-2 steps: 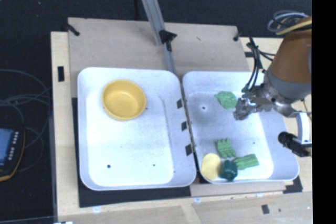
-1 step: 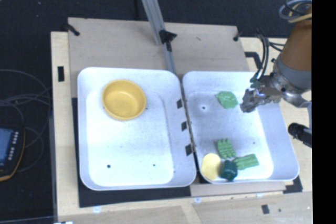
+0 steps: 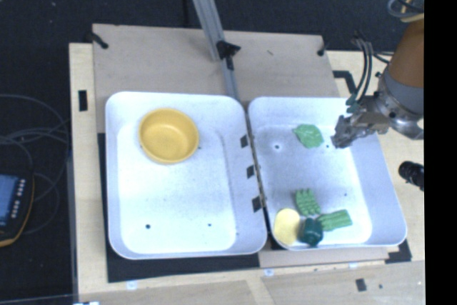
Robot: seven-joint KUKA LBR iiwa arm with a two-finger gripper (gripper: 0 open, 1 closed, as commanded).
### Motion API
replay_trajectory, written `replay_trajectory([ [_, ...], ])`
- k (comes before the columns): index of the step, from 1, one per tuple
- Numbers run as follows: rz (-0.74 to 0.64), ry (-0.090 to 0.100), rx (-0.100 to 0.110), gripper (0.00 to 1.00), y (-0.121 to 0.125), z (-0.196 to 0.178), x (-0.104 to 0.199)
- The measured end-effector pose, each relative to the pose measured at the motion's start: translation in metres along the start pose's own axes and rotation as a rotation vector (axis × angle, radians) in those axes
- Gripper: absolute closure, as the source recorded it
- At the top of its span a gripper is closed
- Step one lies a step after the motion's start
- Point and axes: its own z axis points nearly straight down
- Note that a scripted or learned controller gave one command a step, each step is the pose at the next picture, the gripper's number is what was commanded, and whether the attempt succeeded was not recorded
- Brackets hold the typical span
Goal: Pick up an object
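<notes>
The right bin holds a light green lump near its far side. At its near edge lie a green ridged piece, a green stick-like piece, a dark teal object and a pale yellow round object, all close together. My gripper hangs over the right bin's far right part, just right of the light green lump and apart from it. Nothing shows between its fingers.
The left bin holds a yellow bowl at its far left. A grey metal pole slants up from the divider between the bins. The arm's orange band rises at the right edge.
</notes>
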Motion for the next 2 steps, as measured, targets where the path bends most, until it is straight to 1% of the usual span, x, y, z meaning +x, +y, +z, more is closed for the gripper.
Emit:
replay_trajectory([
  [2, -0.002, 0.0, 0.003, 1.0, 0.031, 0.031, 0.1],
])
